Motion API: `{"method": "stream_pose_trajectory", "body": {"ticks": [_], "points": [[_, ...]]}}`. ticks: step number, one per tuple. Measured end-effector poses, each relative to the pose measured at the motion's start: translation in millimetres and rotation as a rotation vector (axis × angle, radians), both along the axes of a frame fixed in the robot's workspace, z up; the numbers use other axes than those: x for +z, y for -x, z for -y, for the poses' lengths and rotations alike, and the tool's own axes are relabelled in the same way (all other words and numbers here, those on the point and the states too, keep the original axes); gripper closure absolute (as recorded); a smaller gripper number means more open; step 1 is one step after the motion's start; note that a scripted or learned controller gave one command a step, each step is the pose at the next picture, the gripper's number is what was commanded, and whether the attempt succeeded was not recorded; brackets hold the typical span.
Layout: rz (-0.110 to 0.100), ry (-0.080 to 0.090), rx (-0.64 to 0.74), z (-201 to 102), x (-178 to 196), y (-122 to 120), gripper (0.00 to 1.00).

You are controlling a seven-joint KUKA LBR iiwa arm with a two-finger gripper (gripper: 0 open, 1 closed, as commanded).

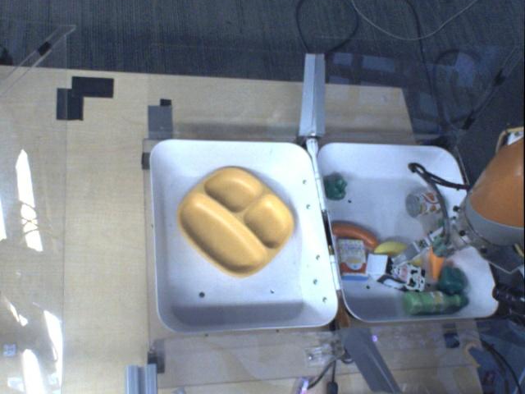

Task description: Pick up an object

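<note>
My gripper [438,241] reaches in from the right and sits low over the right bin [385,164], above a crowded patch of small items. Right beside it lie an orange carrot-like piece [435,263], a yellow banana [392,247] and a black-and-white item [407,274]. A silver can [422,203] stands just beyond it. Further left are a red sausage [354,231], a red-and-white packet [353,258] and a small green piece [335,188]. Nothing shows clearly in the gripper's grasp.
The left bin [172,294] holds one large yellow three-part tray [236,218]. A green item [433,304] and a teal one [452,279] lie at the right bin's near corner. The arm's orange band [499,194] overhangs the right rim. A metal post [313,97] stands behind the bins.
</note>
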State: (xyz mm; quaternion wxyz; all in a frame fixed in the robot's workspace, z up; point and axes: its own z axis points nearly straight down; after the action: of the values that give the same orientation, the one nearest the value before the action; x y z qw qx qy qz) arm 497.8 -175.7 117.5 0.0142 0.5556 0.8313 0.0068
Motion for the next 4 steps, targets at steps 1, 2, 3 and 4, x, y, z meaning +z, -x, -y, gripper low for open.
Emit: {"method": "stream_pose_trajectory", "body": {"ticks": [1,2,3,4], "points": [[-0.003,-0.011,0.012,19,-20,-104,0.00],[-0.023,-0.002,0.058,28,-10,-139,0.00],[-0.043,-0.011,0.090,26,-28,-172,0.00],[-0.022,0.003,0.276,29,52,-174,0.00]]}}
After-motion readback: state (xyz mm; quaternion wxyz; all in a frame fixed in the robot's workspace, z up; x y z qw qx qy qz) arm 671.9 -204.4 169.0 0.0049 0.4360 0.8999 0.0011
